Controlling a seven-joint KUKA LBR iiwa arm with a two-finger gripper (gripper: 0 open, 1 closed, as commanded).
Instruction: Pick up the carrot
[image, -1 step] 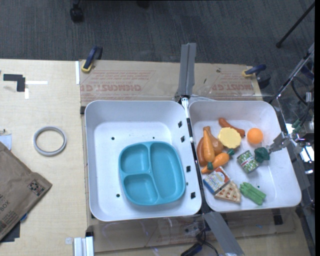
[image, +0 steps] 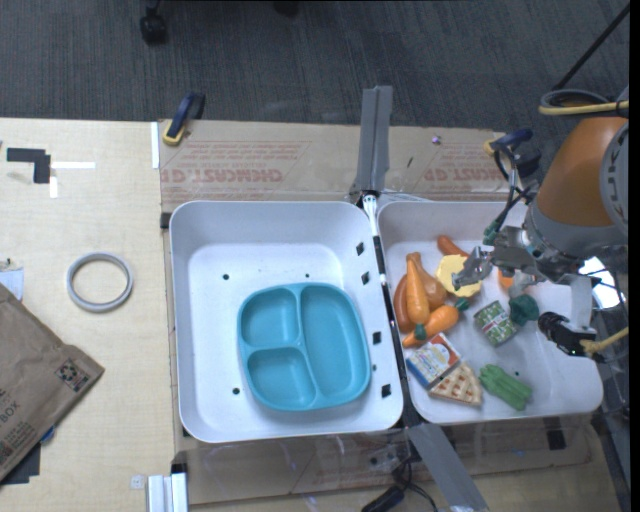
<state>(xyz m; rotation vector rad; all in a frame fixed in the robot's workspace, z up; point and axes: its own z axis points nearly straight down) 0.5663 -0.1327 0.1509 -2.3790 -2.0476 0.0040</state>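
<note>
The carrot (image: 441, 319) is a small orange piece with a green end, lying in the right bin (image: 560, 400) just right of a larger orange squash-shaped toy (image: 409, 291). My gripper (image: 476, 268) hangs over a yellow toy (image: 456, 271), up and to the right of the carrot and apart from it. It looks open, with nothing between its fingers. The grey arm with its orange band (image: 585, 175) comes in from the right.
The right bin also holds a slim orange piece (image: 449, 245), a green can (image: 493, 323), a teal toy (image: 526, 308), a small box (image: 432, 359), a waffle slice (image: 456, 385) and a green pickle (image: 505, 388). The left bin (image: 200, 300) holds a blue divided plate (image: 302, 346).
</note>
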